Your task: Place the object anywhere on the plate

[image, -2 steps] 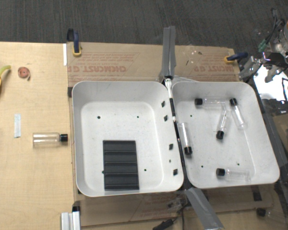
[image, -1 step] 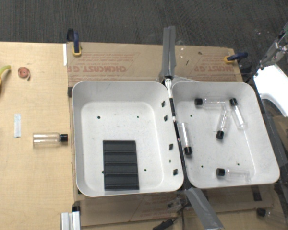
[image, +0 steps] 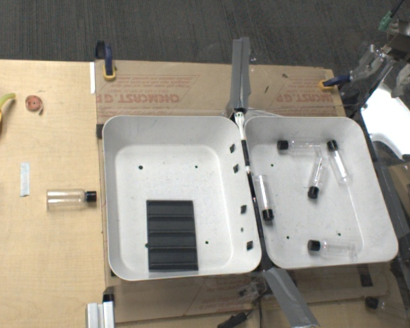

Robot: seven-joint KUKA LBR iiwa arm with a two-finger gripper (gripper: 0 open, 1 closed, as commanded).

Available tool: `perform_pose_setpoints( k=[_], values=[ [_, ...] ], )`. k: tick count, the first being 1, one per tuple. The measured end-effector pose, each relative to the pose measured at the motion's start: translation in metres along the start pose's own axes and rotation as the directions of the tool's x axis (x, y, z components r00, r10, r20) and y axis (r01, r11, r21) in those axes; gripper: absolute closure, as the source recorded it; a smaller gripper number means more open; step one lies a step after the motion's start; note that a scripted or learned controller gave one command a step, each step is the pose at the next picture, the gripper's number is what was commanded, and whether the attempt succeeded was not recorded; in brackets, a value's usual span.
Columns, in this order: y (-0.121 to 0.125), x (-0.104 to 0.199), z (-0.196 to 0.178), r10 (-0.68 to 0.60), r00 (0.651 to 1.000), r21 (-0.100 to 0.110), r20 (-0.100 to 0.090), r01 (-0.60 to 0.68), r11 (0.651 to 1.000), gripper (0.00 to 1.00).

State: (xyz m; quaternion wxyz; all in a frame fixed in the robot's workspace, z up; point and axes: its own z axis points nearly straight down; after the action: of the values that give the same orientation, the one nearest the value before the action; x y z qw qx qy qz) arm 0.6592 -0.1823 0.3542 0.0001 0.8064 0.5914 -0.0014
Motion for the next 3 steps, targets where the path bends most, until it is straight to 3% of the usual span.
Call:
perform_pose_setpoints(
  k=[1,2,3],
  values=[
    [-0.011,-0.037,-0.026,0.155,0.988,0.0,0.0,-0.155,0.988,0.0],
    [-0.009,0.023,-0.072,0.273,0.962,0.001,0.0,-0.273,0.962,0.0],
    [-0.031,-0.044,-0.086,0.365,0.931,0.002,0.0,-0.365,0.931,0.0]
  ],
)
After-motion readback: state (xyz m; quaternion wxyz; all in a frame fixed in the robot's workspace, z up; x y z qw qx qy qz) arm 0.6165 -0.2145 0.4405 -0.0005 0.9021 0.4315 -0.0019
